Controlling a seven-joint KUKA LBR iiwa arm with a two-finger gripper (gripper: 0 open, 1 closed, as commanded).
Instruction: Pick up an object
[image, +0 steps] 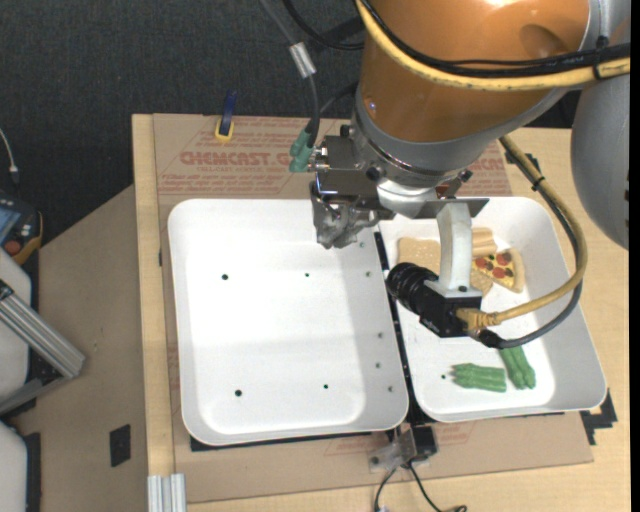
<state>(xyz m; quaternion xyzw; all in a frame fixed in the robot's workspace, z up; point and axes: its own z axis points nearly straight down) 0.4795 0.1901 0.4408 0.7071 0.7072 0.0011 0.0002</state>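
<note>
Objects for the pick all lie in the right bin (560, 240), at about three o'clock from the middle of the bench, so that is where any grasp has to be made. Largest in view is the grey arm (470, 70) with its orange band, which comes in from two o'clock and hangs over the seam between the bins, hiding the far rim there. Next is the cardboard sheet (250, 140) under both bins, which looks meant to hold them side by side. The left bin (270, 330), at nine o'clock, shows bare white floor with a few dark dots, a likely drop place. In the right bin a tan flat piece (420, 250) lies near twelve o'clock, partly under the wrist parts, with a pizza slice toy (500, 268) just beside it at its three o'clock. Green pod-shaped pieces (495, 375) sit apart at five o'clock, near the front rim, clear of the cable and probably the easiest to reach. The gripper (335, 225) hangs at the far edge of the left bin, at roughly eleven o'clock from the toys; whether it is spread or pressed together I cannot tell, and nothing is visibly pinched in it.
</note>
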